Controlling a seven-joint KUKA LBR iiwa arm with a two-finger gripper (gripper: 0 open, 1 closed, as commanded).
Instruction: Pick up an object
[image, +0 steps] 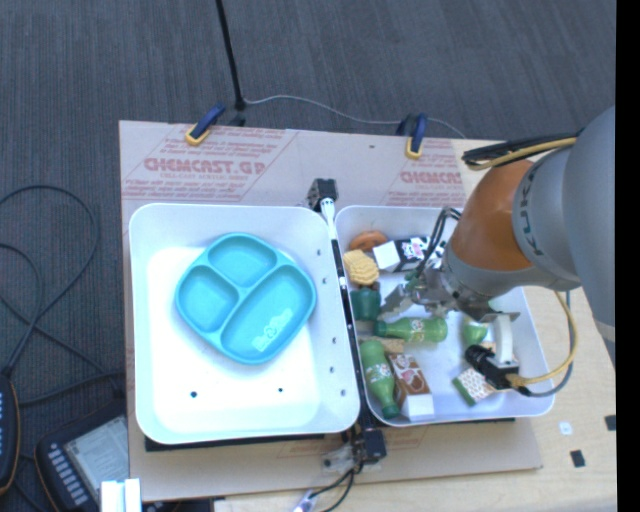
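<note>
The arm (560, 220) is getting chopped off by the right edge, so the upper links aren't showing. Its orange band and wrist are covering a good chunk of the right bin (540, 400), blocking whatever's sitting under there. The gripper (412, 293) is sitting so deep in the clutter that its tips are blending into the stuff around them, too murky to call. A green bottle (412, 328) is partly tucked under the wrist. The small packets (410, 378) are too blurry to read. A dark gadget (60, 465) at the bottom left is getting cropped too.
</note>
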